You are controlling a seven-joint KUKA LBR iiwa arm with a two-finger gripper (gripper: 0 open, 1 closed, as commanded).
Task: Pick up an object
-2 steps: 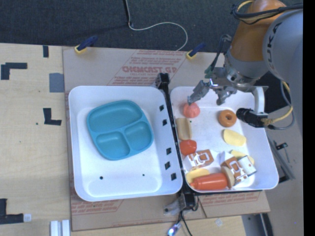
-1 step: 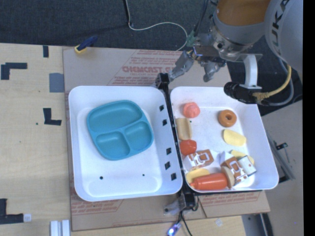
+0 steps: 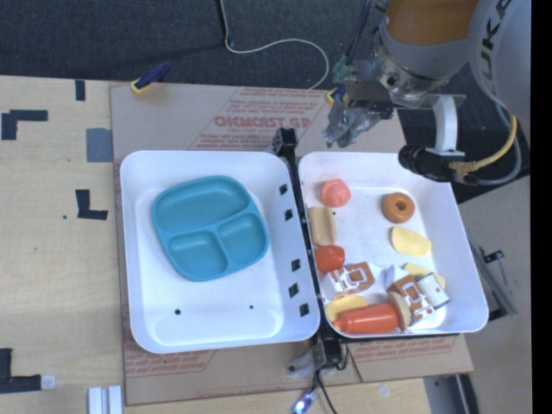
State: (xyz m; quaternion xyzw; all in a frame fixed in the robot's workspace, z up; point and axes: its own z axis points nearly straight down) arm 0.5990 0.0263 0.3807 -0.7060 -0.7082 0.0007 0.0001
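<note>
Two white bins side by side on the desk (image 3: 52,231). In the left bin (image 3: 142,317), a blue divided plate (image 3: 210,226), tilted a little. In the right bin (image 3: 461,266), a heap of toy food: pink ball (image 3: 335,193) near the top left, brown donut (image 3: 398,206) to its right, yellow slice (image 3: 410,242) below the donut, tan piece (image 3: 322,224) along the left wall, red piece (image 3: 329,258) just under it, two white-and-orange blocks (image 3: 352,277) and (image 3: 420,294) lower down, red sausage (image 3: 370,319) at the bottom edge touching a yellow piece (image 3: 348,304). Hand (image 3: 348,126) up above the far rim of the right bin, over the cardboard, well apart from every toy, nothing seen between the fingers. Fingers too dark and blurred against the backdrop; cannot tell whether apart or together. Grey arm with orange band (image 3: 429,3) reaching in from the upper right. White cable (image 3: 276,48) looping across the dark floor behind.
</note>
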